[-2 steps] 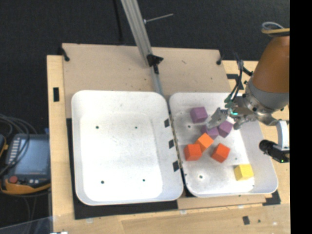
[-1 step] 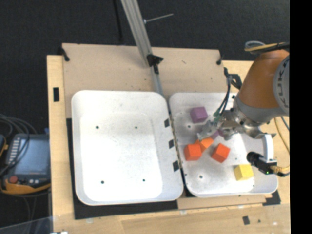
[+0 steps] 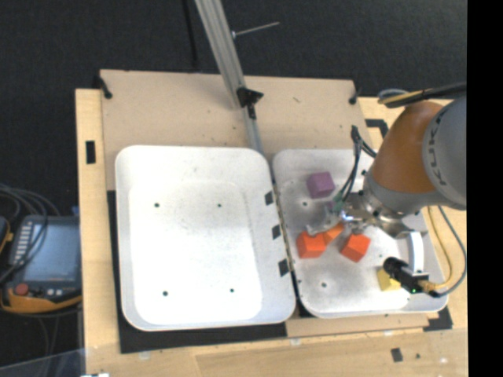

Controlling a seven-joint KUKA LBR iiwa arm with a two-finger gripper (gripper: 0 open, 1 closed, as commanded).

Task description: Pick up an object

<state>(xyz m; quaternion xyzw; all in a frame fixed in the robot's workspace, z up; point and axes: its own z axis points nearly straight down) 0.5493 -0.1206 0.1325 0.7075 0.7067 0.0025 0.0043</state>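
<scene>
Bench: wooden board (image 3: 181,108) bearing two shallow white bins side by side.
Left bin: left bin (image 3: 196,234) shows bare floor wall to wall, wide open room.
Right bin: right bin (image 3: 346,297) holds all the objects; the arm covers much of its right half.
Gripper: gripper (image 3: 339,225) sits low over the bin's middle; whether it is spread or pinching cannot be told.
Orange blocks: one orange block (image 3: 313,244) lies left of the gripper, near the dividing wall; another orange block (image 3: 355,247) lies just right of it, turned cornerwise. Neither shows a clear long axis.
Purple block: purple block (image 3: 320,184) sits apart toward the far wall, free space around it.
Yellow piece: yellow piece (image 3: 388,280) lies near the front right corner, beside a black part.
</scene>
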